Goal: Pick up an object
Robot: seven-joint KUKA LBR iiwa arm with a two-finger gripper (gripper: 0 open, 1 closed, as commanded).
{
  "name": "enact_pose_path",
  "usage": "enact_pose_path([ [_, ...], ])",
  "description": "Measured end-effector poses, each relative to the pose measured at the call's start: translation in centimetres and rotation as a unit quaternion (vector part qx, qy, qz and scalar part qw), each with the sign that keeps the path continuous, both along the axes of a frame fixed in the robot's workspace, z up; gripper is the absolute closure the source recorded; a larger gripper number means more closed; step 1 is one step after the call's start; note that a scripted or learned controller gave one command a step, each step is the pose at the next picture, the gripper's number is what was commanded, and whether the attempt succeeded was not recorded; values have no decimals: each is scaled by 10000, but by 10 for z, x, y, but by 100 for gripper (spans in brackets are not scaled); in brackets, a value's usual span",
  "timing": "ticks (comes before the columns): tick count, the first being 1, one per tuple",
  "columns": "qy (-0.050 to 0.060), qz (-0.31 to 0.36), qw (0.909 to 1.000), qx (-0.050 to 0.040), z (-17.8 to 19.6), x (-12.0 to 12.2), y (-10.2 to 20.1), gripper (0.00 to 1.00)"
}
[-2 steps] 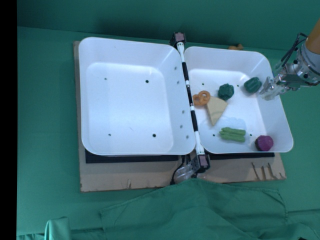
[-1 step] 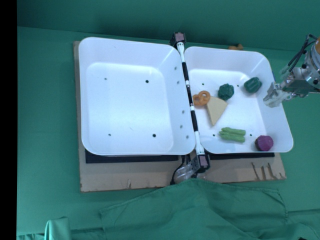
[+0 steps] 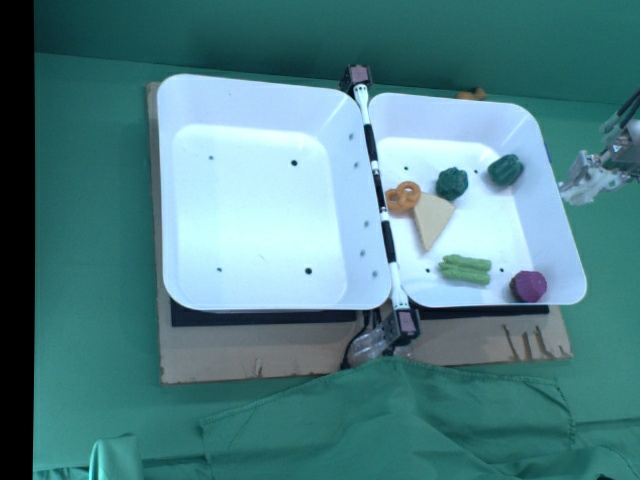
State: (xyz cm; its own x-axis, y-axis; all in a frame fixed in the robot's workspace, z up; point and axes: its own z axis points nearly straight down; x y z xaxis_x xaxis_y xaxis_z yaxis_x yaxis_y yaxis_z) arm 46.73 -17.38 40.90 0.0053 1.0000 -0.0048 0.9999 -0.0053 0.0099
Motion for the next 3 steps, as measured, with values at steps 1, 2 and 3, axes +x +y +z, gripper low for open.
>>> enact_pose_path([
  [1, 35, 26, 10000, 22, -3, 0, 42, 100],
  [2, -6, -16, 10000, -7, 54, 0, -17, 100],
  [3, 53, 36, 10000, 26, 9, 50, 29, 100],
])
